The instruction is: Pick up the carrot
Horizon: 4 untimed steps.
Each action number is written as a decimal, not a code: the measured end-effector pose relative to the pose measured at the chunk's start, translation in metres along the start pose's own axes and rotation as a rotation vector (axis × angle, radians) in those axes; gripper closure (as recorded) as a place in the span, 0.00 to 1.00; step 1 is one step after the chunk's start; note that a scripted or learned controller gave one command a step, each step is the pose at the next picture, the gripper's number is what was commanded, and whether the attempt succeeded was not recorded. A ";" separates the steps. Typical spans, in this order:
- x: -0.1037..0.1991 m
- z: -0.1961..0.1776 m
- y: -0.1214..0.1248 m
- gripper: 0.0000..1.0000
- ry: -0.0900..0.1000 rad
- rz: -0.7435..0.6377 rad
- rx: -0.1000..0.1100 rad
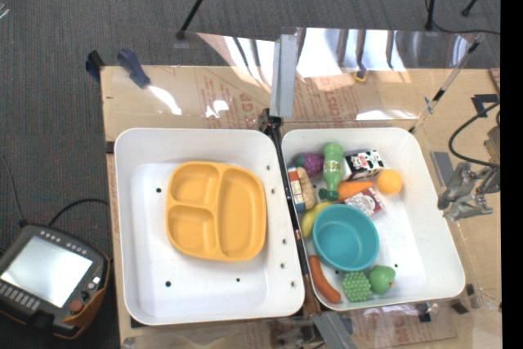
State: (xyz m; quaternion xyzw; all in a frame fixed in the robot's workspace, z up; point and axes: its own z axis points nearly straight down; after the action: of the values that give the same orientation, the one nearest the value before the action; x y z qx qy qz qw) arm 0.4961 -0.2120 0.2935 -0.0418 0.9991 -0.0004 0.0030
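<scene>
Pick-up of the carrot [356, 189] from a crowded bin. The main hazard, as judged, is crowding. The right bin [433, 257], on the side from which the pincer reaches in, is packed. The carrot lies in its far half, hemmed in by the teal bowl [346, 238] on the near side, the green bottle [333, 163] beyond it, and the small carton [364, 163], the orange [390, 181] and a red packet [366, 203] just beside it. A descent slightly off could close on a neighbour, or nudge the carrot under the bowl's rim. Whether the pincer is open or closed cannot be told. On the table [163, 98], the left bin [139, 257], farther from the pincer's entry side, holds a yellow divided plate [217, 211] with nothing in its compartments. The teal bowl likewise appears to hold nothing.
</scene>
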 end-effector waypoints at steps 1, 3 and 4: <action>0.008 0.077 0.078 1.00 0.012 0.036 -0.006; -0.001 0.063 0.003 1.00 0.015 -0.089 -0.009; -0.001 -0.006 0.001 1.00 0.001 -0.309 -0.002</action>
State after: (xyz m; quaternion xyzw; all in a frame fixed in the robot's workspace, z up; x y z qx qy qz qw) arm 0.4969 -0.2110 0.2993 -0.1950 0.9808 0.0001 0.0022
